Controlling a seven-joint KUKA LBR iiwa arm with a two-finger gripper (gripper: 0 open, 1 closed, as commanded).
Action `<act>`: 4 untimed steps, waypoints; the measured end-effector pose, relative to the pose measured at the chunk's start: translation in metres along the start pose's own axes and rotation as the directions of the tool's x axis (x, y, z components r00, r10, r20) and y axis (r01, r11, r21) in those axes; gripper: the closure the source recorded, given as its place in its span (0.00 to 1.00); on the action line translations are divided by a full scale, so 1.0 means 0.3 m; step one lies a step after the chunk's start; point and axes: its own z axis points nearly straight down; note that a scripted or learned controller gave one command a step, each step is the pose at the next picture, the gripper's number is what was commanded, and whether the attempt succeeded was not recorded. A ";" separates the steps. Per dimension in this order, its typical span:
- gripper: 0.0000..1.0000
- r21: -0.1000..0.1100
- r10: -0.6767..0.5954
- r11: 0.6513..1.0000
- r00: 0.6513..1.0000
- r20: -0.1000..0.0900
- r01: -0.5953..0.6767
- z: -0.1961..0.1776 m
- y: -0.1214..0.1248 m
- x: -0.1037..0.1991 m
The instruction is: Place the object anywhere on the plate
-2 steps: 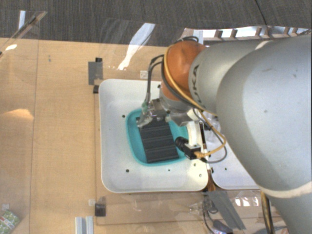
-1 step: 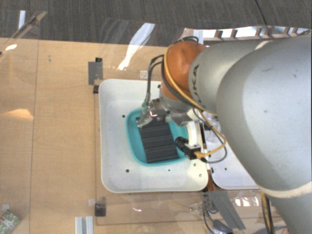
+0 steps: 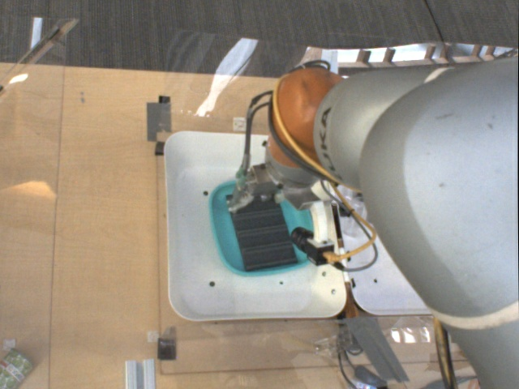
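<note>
While the gripper (image 3: 261, 235) hangs over the teal plate (image 3: 220, 227) in the left bin (image 3: 188, 217) at frame centre | you cannot tell its grip state, nor where the object is | confirm both, release low.

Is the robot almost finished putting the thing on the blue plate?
Hard to say. The hand hangs right over the teal plate in the left white bin, so the reaching part looks done. The arm covers whatever is under it, so I can't tell if the object is held or already down. Still left: lifting away so we can check.
</note>
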 end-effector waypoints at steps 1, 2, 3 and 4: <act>0.00 0.000 0.000 1.000 1.000 0.000 0.000 0.000 0.000 0.000; 0.00 0.000 0.000 1.000 1.000 0.000 0.000 0.000 0.000 0.000; 0.00 0.000 0.000 1.000 1.000 0.000 0.000 0.000 0.000 0.000; 0.00 0.000 0.000 1.000 1.000 0.000 0.000 0.000 0.000 0.000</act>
